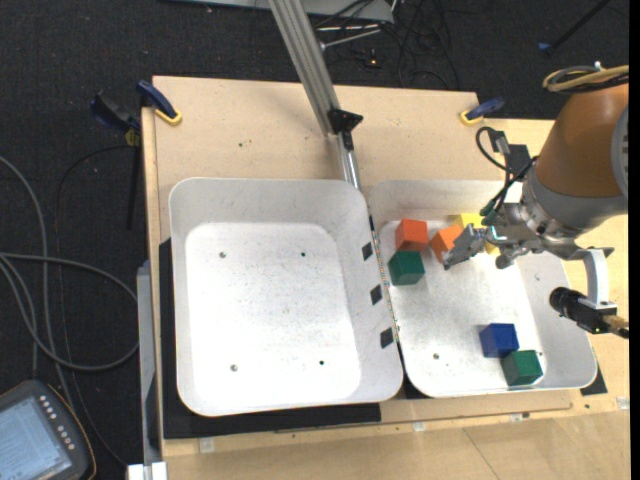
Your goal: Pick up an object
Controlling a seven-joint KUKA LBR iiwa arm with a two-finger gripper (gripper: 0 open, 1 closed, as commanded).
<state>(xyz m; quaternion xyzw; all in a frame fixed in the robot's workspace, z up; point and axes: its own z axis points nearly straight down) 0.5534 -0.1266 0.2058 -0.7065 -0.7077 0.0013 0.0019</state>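
In the right bin [470, 368] lie several blocks. An orange cube [411, 234] sits near the bin's left wall, with a green cube [406, 267] just in front of it. A smaller orange block [446, 238] and a yellow block [470, 222] lie next to the gripper's left finger, partly hidden by the wrist. A blue cube [498, 339] and a second green cube [522, 366] rest at the front right. My gripper [480, 256] hangs low over the bin, just right of the small orange block. It is open, and only bare bin floor shows between its fingers.
The left bin [190, 268] stands beside the right one, sharing a middle wall. A slanted metal pole [305, 53] rises from the back of the bench. Blue-and-yellow clamps [158, 101] grip the board's back corners. Cables lie on the floor around the bench.
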